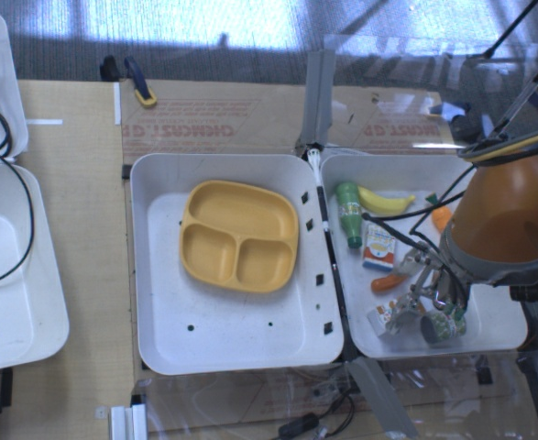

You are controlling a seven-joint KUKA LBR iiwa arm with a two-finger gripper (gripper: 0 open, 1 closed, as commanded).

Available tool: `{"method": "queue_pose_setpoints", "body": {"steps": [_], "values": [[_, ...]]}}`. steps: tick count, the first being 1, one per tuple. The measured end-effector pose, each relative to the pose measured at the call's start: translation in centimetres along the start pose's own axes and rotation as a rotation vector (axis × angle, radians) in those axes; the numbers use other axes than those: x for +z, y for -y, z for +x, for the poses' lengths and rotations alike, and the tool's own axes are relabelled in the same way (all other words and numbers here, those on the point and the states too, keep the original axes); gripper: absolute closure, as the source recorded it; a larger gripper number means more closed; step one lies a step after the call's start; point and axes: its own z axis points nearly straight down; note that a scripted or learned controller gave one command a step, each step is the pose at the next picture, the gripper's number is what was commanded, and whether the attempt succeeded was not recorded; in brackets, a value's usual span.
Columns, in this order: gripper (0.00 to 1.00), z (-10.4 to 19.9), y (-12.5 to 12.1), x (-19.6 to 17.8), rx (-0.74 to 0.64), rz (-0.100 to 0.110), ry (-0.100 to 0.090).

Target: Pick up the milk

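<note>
The milk carton (379, 247) lies in the right bin (498, 337) between a green bottle (348, 213) and a carrot (388, 282), while the gripper (431, 291) hangs just beside it, its grasp unreadable, seemingly lining up.

A robot test lab, set up for pick-and-place trials.

Two shallow white bins (149, 273) sit side by side on a table (76, 154) covered with flattened brown cardboard (223, 122) bearing printed lettering, a makeshift work surface rather than home furniture. A grey arm with an orange band (507, 214) reaches in from the right, trailing loose black cables (3, 145). The right bin (498, 333) holds toy groceries, among them a plastic banana (385, 200) and a green bottle (348, 211); the left bin holds a yellow divided tray (239, 236). Metal framing (318, 99) and clear panels edge the station.
</note>
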Motion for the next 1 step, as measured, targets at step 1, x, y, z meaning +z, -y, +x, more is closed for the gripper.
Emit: {"method": "queue_pose_setpoints", "body": {"steps": [1], "values": [[0.0, -5.9, -3.87, 0.98, -0.035, -0.002, 0.002]]}}
